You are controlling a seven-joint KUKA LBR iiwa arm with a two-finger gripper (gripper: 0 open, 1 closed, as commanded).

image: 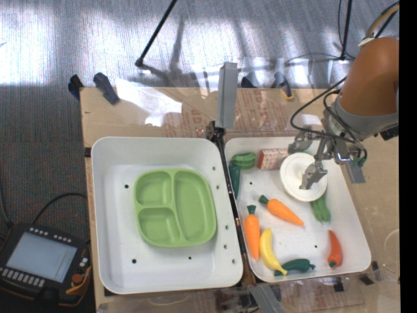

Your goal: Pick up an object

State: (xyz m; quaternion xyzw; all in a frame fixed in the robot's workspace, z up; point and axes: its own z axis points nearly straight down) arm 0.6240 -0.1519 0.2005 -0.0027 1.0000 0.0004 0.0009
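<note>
My gripper hangs over the right bin, directly above a small white plate, with its fingers apart and nothing between them. Around the plate lie toy foods: a brown box and a green pepper at the back, two carrots, a yellow banana, a dark green vegetable, a red-orange chilli and a green pickle partly under the plate's edge.
The left bin holds a green divided plate. A grey post stands behind the divider between the bins. A teach pendant lies on the floor at the lower left.
</note>
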